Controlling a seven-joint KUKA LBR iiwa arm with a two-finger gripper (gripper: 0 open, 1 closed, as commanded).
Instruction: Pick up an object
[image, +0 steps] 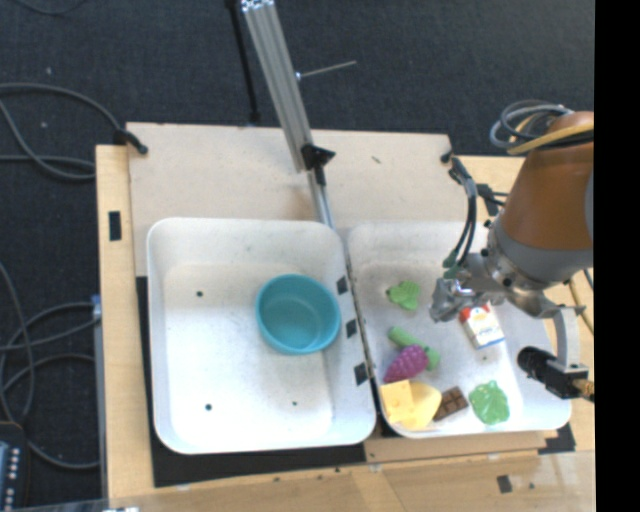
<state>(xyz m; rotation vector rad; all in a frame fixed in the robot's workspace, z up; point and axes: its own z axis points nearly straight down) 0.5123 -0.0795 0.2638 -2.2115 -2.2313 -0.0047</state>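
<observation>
My gripper (448, 302) hangs low over the right bin (430, 245), on the grey and orange arm coming in from the right. A small white and red carton (484, 327) lies just right of it and below. A pale green leafy piece (404, 294) lies a short way to the gripper's left. Further toward the front lie a small green piece (403, 336), a purple bunch of grapes (408, 362), a yellow cheese wedge (410, 403), a brown chocolate piece (453, 402) and a green ridged piece (489, 401).
A blue bowl (297, 313) stands in the left bin (190, 250). A slanted metal rail (285, 95) runs from the top of the view down to the divide between the bins. Cables hang off the arm at the right.
</observation>
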